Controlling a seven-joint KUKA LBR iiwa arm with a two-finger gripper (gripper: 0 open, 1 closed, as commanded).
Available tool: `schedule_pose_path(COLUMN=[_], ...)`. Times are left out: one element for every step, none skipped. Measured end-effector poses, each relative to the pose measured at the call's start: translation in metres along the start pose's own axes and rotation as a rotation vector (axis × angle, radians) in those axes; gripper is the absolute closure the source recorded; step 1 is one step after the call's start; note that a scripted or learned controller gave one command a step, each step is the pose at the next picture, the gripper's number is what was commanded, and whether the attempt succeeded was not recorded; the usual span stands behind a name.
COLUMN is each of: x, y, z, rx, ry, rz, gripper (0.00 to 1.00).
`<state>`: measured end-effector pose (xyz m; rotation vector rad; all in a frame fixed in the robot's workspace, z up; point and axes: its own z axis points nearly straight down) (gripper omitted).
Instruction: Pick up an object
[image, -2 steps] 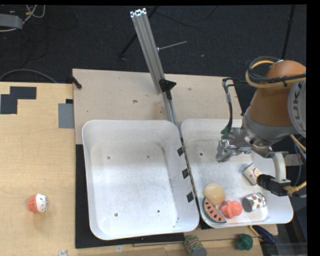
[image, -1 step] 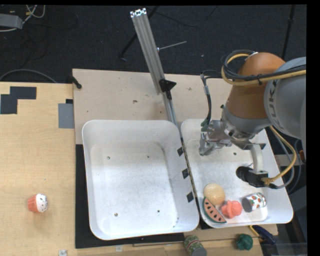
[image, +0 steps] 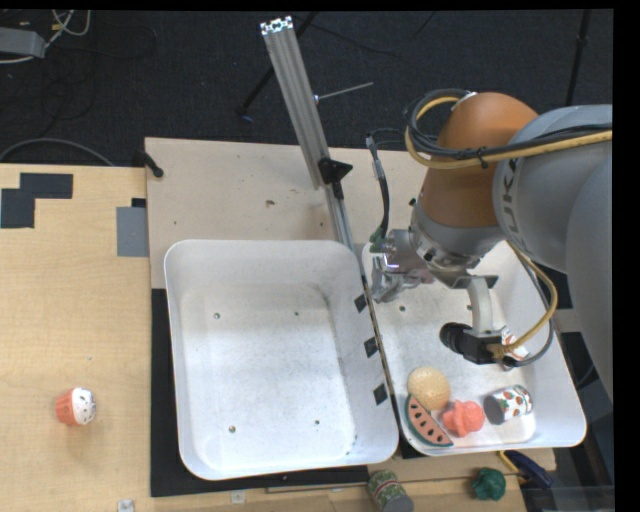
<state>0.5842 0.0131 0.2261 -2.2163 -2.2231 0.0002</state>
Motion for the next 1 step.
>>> schedule_pose_path(x=[0.0507], y=[0.0136], z=[-0.0114], rx=[-0.001], ry=[0.000], rz=[-0.001], gripper=[1.00])
